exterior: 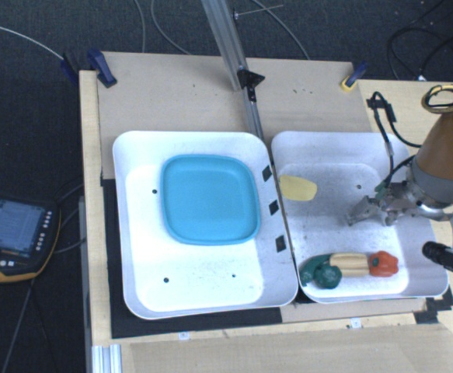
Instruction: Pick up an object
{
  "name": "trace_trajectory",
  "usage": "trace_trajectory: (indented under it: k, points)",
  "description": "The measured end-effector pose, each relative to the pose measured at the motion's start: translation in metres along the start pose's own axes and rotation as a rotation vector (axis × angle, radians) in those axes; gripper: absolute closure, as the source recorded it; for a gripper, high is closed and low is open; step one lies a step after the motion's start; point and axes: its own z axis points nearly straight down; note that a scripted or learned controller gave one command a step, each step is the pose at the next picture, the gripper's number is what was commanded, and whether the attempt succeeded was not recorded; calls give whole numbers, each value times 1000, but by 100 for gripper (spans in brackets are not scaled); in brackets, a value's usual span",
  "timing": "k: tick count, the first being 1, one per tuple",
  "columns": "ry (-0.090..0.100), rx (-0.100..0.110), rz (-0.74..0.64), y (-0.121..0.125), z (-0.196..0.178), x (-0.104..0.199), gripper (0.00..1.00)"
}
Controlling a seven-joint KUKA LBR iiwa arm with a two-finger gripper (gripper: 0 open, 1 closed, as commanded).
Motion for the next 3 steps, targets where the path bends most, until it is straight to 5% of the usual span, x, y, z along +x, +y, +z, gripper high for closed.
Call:
trace_trajectory:
  k: [1,3]
  points:
    - [-1,-3,0,1,-12,0,100]
    - [-2,-6,0,11,-119,-1,100]
